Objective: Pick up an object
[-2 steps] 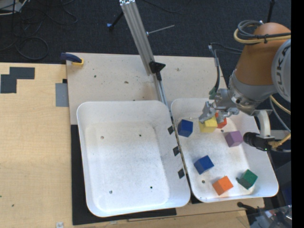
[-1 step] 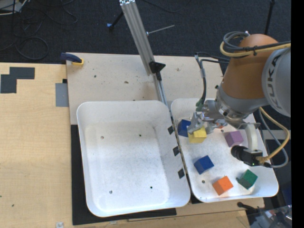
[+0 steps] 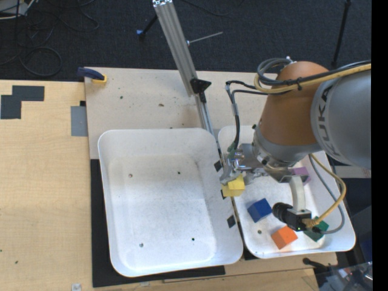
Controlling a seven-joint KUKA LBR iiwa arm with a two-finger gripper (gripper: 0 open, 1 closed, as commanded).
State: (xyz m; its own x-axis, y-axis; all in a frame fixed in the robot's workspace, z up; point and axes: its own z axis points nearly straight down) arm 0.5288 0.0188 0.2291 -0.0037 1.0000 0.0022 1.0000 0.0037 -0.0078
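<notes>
The left bin (image 3: 157, 214) and right bin (image 3: 264, 240) sit side by side on the worktop (image 3: 139, 102). In the right bin, the edge block (image 3: 233, 187) is at its left wall, just under the claw (image 3: 232, 176). The middle block (image 3: 259, 210) lies behind and left of the front block (image 3: 284, 237).

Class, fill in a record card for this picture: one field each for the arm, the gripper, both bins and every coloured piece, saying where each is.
arm: grey, orange band, reaching in from the view's right
gripper: low over right bin's left side
yellow block: just below the gripper; grip unclear
blue block: right bin, middle
orange block: right bin, near front rim
green piece: right of orange block
purple piece: partly hidden by arm
left bin: white, dark specks
right bin: white, holds the pieces
</notes>
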